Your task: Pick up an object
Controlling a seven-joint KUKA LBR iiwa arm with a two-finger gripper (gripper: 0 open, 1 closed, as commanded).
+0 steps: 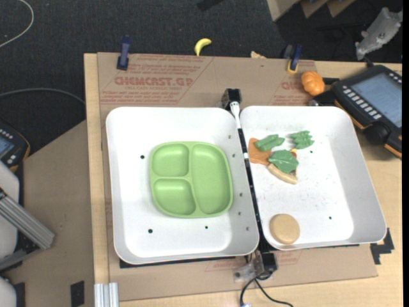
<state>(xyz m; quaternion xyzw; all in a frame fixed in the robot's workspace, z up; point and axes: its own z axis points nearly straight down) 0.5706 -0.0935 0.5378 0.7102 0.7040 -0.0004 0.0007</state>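
dark carpeted floor (96, 18) around a pale wooden worktop (57, 190), topped by a brown cardboard sheet (160, 75) printed with red lettering.

item 1: left white bin (124, 190), shallow, rounded corners. holds a light green divided plate (190, 179) with three compartments, lying flat near the bin's middle.

item 2: right white bin (345, 190), touching the left bin along a black centre seam. contents:
- green leaf-shaped pieces (284, 149), several, clustered in the upper left part of the bin, partly lying over an orange piece (258, 153) and a tan one.
- round tan disc (284, 228), like a biscuit or bun, at the near edge of the bin, well apart from the leaf cluster.

item 3: blue clamps, one at the far left edge of the cardboard (123, 53), one at the far right (294, 57).

item 4: small yellow banana-shaped object (202, 45) on the floor just beyond the cardboard.

item 5: small orange round object (312, 82) beside a black handheld pendant (370, 98) at the upper right.

fingers: state cannot be told.
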